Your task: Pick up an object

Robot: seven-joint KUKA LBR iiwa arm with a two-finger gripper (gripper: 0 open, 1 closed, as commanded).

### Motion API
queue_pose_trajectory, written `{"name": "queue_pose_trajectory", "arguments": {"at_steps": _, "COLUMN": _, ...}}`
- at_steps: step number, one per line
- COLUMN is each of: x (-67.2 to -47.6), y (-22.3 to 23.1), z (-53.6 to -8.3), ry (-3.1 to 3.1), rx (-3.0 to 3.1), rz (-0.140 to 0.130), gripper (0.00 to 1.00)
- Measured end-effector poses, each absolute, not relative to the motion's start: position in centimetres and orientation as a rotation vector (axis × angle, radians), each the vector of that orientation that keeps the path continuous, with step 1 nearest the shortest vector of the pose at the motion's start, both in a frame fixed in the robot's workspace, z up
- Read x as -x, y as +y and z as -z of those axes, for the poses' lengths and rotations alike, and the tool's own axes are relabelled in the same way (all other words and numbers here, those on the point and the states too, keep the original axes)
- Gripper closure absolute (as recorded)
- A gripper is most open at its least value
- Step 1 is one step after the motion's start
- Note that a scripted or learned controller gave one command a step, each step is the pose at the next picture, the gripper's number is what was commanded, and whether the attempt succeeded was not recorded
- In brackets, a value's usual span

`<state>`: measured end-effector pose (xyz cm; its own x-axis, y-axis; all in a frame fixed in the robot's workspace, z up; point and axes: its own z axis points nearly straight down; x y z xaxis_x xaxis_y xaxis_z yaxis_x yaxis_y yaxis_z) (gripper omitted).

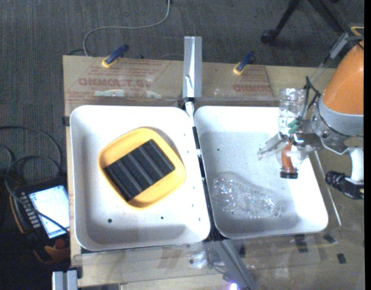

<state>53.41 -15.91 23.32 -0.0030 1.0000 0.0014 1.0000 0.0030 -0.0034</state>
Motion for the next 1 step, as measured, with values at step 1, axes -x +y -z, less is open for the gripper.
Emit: {"name": "queue_pose_trajectory", "arguments": {"at_steps": 1, "x": -58.59, "y": -19.28, "z": -19.93, "ry": -2.259, "rx": 2.181, "rz": -0.007, "gripper": 0.00}}
